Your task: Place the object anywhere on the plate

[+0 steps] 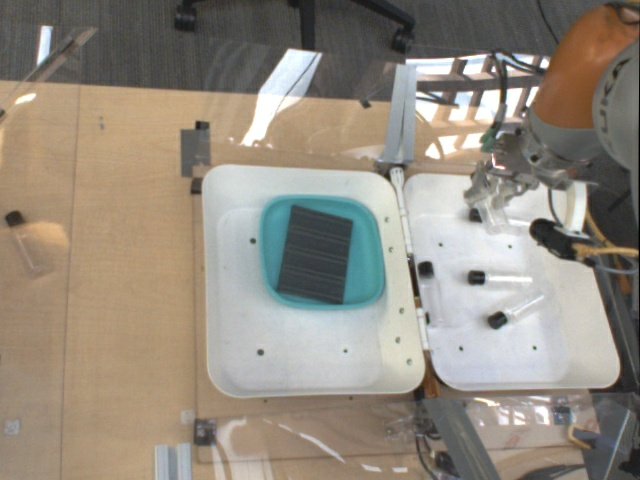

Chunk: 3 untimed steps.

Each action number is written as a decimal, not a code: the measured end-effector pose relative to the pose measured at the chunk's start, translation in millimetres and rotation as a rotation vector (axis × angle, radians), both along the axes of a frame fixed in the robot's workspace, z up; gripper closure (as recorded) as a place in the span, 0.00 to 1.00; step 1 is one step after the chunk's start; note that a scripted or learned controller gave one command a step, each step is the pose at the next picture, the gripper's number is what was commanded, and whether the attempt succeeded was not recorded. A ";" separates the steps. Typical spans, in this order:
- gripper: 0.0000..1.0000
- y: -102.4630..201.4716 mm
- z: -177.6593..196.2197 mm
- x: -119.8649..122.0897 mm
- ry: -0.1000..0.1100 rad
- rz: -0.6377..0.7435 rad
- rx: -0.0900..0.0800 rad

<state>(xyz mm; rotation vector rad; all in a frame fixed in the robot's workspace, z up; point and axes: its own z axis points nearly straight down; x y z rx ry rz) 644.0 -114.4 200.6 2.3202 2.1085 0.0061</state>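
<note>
On the wooden worktop we see the left white bin. In it sits a teal square plate, and a dark grey ribbed flat block lies flat in the middle of the plate. In the right white bin lie small clear tubes with black caps. The jaws hang over that bin's far side, near one more tube. We cannot tell if they are open or shut.
</note>
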 end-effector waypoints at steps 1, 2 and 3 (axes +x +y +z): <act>1.00 87.6 -4.3 -30.1 0.002 0.179 0.002; 1.00 154.9 -14.6 -37.9 0.001 0.271 0.002; 0.00 154.3 -14.4 -37.8 0.001 0.270 0.002</act>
